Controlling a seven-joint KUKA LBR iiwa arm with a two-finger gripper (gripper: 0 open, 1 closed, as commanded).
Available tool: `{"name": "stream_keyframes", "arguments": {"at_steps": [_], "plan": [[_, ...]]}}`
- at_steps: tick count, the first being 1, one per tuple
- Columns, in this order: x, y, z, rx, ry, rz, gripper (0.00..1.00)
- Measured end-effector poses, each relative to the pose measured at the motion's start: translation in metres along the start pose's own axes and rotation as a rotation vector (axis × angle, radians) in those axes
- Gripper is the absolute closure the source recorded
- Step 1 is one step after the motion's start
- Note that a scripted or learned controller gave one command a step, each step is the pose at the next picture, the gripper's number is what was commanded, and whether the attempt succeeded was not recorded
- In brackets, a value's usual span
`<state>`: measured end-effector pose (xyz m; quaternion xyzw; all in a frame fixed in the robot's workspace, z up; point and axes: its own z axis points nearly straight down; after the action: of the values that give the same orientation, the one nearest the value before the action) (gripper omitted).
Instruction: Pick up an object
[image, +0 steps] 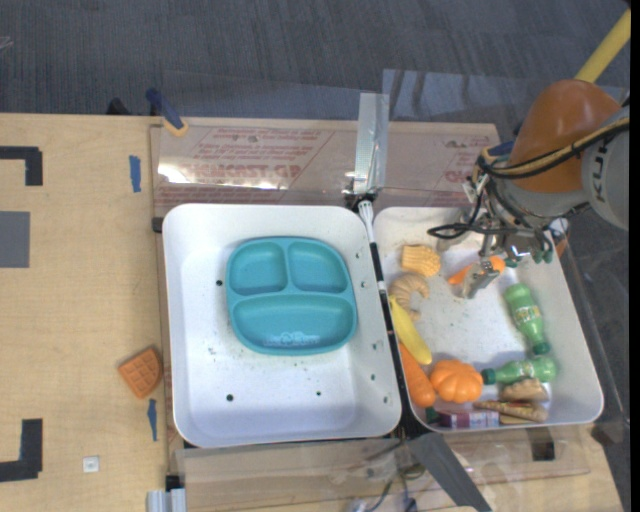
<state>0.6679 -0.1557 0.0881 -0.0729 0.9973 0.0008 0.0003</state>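
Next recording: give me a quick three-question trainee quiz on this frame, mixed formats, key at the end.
1. True or false: the teal divided plate lies in the right bin.
2. Which bin is the gripper over? A) left B) right
3. Fill in: the waffle piece lies on the ____, outside both bins.

Key:
1. False; it lies in the left bin.
2. B
3. bench

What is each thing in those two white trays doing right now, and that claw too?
Blue plate: flat in the left bin, nothing in its sections.
Green bottle: lying on its side in the right bin.
Banana: lying along the right bin's left wall.
Small pumpkin: resting by the near wall.
Claw: low over the right bin's far end.
Waffle: lying on the bench, outside both bins.
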Motion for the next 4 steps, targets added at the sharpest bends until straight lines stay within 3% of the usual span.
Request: {"name": "stream_keyframes", "arguments": {"at_steps": [1,2,3,4], "plan": [[0.028,-0.051,0.0,0.004,-0.006,-0.121,0.0],[0.02,0.013,0.0,0.001,-0.008,-0.102,0.0],[0.049,0.035,-0.001,0.003,-0.01,-0.101,0.0],[0.025,0.019,0.0,0.005,-0.012,-0.176,0.0]]}}
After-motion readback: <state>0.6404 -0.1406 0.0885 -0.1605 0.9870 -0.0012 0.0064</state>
